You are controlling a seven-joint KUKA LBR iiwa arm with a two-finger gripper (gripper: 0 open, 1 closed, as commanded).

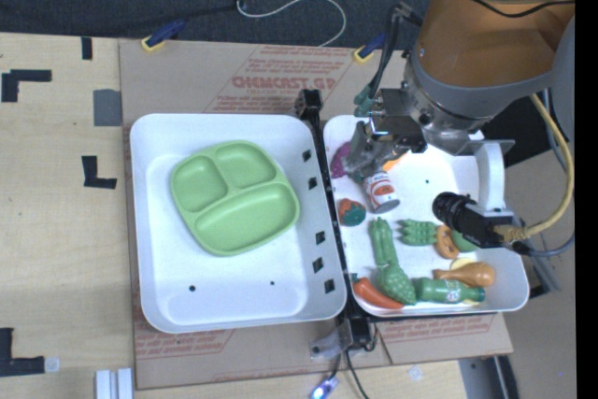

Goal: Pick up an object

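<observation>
The arm's pincer (374,143) hangs low over the right bin (500,299), just above a small red-and-white can (381,191) and beside a purple toy (341,159). Whether it is spread or pinching cannot be told. Nothing appears lifted yet; the pick seems undone.

Plate (235,196) in left bin (159,294); toys (411,271) in right.

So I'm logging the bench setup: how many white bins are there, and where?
2. One bin sits on the left and holds a green divided plate. The other bin sits beside it on the right, full of toy food, with the arm over its far end.
</observation>
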